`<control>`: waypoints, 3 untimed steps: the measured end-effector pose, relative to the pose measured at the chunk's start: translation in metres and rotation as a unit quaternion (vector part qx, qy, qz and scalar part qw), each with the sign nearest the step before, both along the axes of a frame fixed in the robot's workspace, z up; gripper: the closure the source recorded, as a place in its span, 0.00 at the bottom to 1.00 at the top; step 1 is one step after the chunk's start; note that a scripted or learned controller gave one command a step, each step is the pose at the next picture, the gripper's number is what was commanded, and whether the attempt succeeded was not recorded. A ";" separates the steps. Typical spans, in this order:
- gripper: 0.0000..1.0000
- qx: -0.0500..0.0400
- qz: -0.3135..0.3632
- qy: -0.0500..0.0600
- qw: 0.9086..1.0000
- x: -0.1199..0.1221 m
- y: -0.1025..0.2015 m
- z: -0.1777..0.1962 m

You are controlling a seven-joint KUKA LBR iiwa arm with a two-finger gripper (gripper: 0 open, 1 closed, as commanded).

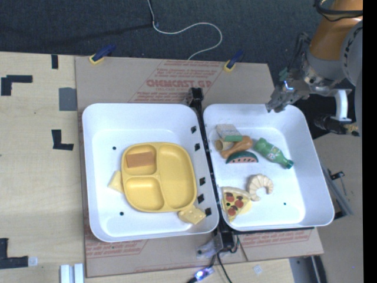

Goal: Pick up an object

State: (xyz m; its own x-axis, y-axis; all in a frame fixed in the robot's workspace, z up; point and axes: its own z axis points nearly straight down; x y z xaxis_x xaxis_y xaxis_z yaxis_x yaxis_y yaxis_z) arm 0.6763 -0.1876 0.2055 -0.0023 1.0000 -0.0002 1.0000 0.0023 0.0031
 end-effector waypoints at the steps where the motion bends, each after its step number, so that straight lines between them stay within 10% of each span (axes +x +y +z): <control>1: 1.00 0.000 0.000 0.001 1.000 0.001 0.001 0.020; 3: 1.00 0.000 0.001 0.003 1.000 -0.053 0.084 0.006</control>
State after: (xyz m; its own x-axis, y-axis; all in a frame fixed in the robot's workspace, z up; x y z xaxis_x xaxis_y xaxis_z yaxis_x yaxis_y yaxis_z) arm 0.6233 -0.1033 0.2111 -0.0035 1.0000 0.0002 1.0000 0.0035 -0.0035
